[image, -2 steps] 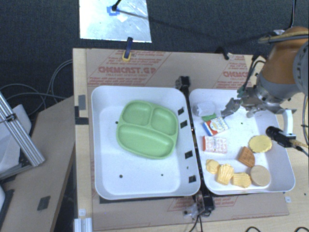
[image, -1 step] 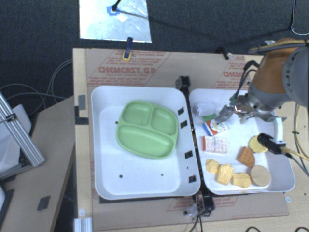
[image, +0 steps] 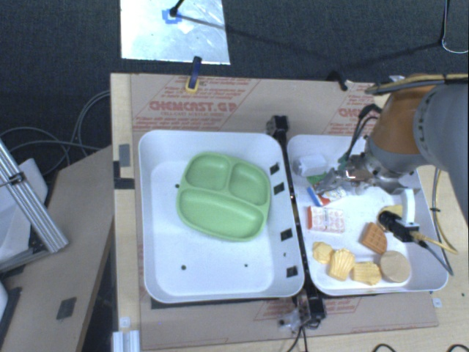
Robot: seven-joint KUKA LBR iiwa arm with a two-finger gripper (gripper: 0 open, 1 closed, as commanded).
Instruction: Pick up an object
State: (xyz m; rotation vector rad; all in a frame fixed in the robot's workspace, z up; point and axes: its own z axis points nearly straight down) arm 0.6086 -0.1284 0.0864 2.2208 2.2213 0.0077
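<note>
My gripper [image: 335, 180] is low in the right bin [image: 432, 270], at its far left part. Its tip is over a cluster of small things: a white object [image: 311, 163], something green [image: 316, 177] and a blue and red pen-like piece [image: 315, 196]. I see nothing clearly held. Closer to the front lie a red and white packet [image: 326, 219], a brown waffle piece [image: 373, 237], three yellow pastry-like pieces [image: 341, 263] and a tan round disc [image: 396, 267].
The left bin [image: 157, 270] holds a green divided plate [image: 223, 196]. A black divider with clips [image: 287, 196] runs between the bins. The arm's grey and orange body [image: 410, 127] hangs over the right bin's far right corner.
</note>
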